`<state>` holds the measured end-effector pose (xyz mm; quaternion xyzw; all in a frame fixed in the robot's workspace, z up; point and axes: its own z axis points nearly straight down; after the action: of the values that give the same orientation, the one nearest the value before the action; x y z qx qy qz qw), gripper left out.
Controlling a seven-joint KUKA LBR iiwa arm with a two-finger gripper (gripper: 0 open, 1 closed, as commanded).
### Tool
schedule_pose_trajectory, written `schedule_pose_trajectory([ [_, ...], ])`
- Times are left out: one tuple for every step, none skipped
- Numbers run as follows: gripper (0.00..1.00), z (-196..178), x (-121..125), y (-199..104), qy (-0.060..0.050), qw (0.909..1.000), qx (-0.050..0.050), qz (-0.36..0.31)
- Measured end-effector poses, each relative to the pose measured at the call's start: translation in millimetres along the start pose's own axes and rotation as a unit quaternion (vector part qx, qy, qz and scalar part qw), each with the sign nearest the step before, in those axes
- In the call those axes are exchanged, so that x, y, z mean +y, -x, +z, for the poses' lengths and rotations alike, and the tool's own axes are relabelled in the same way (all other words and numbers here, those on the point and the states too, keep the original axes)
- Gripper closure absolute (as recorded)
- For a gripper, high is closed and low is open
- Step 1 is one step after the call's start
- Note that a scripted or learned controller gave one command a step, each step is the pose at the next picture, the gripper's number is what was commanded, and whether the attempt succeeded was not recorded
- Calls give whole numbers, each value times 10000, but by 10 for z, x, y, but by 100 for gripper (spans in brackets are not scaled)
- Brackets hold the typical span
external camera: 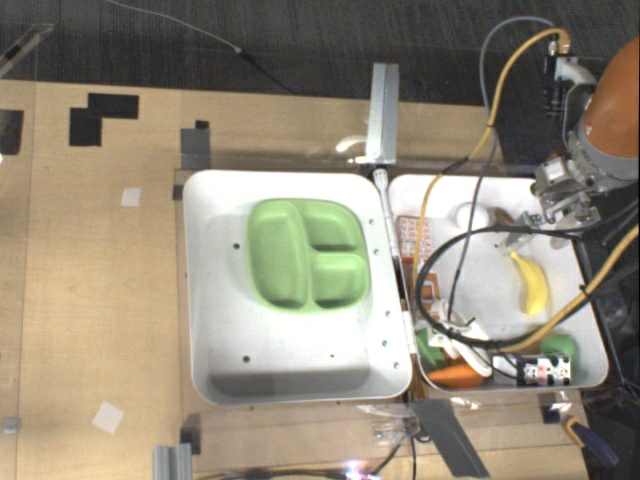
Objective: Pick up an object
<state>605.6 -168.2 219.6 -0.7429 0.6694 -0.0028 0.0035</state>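
We see the arm's gripper [562, 200] hanging over the far right corner of the right bin [598, 366] — whether it is open or closed we cannot tell. The banana [531, 283] lies on the bin floor just below it, apart from it. A green divided tray [305, 254] sits in the left bin [215, 348] — cables [470, 258] loop across the right one.

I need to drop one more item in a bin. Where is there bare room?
Left bin: bare floor in front of the green divided tray and along its left wall. Right bin: crowded with cables, banana and small items; one bare patch left of the banana.
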Motion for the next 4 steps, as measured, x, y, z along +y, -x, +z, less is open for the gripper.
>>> schedule_pose_trajectory([
  [0, 1195, 436, -97, -32, 9998, 17, -189],
  [0, 1255, 1143, -208, -84, 9930, 36, -1181],
  [0, 1250, 1112, -143, -116, 9795, 55, -2012],
  [0, 1253, 1123, -136, -85, 9630, 56, -2691],
])
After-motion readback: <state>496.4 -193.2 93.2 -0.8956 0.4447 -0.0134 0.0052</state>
